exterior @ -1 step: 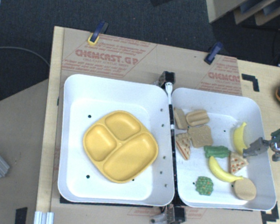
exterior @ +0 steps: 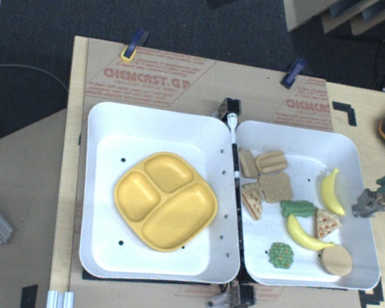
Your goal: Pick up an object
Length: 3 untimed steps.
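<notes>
At the near edge of the right bin (exterior: 321,142) lie 1 round tan biscuit (exterior: 336,260) in the near right corner and 1 green broccoli floret (exterior: 280,255) beside it toward the middle. Just beyond them sit 1 curved banana (exterior: 306,235), 1 pizza slice (exterior: 326,224) and 1 green pepper piece (exterior: 298,208). A 2nd banana (exterior: 331,191) stands nearer the right wall. Toward the left wall are 1 sandwich wedge (exterior: 252,199) and 3 brown bread pieces (exterior: 271,161), clustered and touching.

The left bin (exterior: 110,130) carries 1 yellow divided plate (exterior: 165,199) with 3 compartments, near its centre.

The gripper (exterior: 372,201) hangs at the right bin's right rim, beside the 2nd banana; how far its fingers are parted cannot be told, and nothing shows between them.

At the far edge, the cardboard sheet (exterior: 203,80) reads "CHEMCAST", printed 2 times, held by 2 blue clamps (exterior: 133,44).
</notes>
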Available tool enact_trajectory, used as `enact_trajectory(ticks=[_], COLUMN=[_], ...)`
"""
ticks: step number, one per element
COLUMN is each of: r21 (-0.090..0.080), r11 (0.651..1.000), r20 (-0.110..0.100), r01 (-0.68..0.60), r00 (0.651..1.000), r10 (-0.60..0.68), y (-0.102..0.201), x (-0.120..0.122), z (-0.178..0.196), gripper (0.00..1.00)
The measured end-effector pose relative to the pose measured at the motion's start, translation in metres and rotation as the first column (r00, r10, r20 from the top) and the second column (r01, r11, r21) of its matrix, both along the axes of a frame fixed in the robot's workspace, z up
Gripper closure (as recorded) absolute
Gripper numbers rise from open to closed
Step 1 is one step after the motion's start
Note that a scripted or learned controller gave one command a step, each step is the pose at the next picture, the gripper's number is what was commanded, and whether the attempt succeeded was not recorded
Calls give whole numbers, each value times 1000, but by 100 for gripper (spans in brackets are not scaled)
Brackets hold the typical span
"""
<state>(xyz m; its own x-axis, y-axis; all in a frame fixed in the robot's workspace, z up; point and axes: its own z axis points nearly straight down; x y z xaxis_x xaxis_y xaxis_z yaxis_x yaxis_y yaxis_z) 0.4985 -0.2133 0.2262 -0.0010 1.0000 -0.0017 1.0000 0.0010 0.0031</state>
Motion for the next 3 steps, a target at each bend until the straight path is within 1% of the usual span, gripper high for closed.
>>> enact_trajectory(ticks=[1, 2, 3], r21=[8, 3, 3], r11=[1000, 1000, 1000], r20=[-9, 3, 0], r01=[-9, -7, -4], r00=[1000, 1000, 1000], r10=[9, 6, 4], y=[86, 161, 200], x=[48, 41, -21], z=[-72, -2, 67], gripper=[100, 100, 100])
